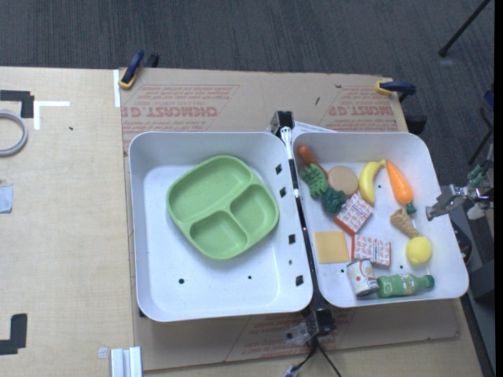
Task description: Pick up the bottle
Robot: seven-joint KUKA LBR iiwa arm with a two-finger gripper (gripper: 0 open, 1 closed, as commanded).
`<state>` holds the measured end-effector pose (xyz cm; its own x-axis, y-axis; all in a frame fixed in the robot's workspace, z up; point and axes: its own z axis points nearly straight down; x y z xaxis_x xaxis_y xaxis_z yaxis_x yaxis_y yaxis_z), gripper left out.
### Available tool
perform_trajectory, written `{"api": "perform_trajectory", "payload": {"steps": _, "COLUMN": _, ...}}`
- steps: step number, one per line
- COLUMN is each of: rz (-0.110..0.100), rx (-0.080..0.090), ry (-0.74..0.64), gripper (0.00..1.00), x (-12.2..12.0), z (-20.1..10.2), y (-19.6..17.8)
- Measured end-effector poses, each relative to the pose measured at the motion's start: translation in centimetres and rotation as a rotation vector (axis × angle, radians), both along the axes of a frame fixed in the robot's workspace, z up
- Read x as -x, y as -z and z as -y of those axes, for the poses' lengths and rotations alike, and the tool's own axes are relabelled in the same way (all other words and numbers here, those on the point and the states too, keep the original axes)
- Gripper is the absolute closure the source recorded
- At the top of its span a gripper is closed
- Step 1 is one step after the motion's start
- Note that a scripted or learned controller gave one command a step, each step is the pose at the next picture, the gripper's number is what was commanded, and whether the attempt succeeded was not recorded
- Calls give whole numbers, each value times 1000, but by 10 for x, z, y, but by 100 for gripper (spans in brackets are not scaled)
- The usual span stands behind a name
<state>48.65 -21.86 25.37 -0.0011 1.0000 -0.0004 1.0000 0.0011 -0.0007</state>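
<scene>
Currently the bottle, green with a white label, lies on its side along the near wall of the right bin. A small white can touches its left end; a lemon sits just above it. Further up: cheese slice, red-white packets, banana, carrot. The jaws hover at the bin's right rim, well apart from the bottle; whether open or closed cannot be told, nothing seen between them. Left bin holds a green divided plate
</scene>
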Motion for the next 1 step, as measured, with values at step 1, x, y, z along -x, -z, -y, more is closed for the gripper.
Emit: {"api": "perform_trajectory", "payload": {"steps": 1, "rz": 0, "rx": 1, "ry": -2, "gripper": 100, "x": -1, "z": 0, "y": -9}}
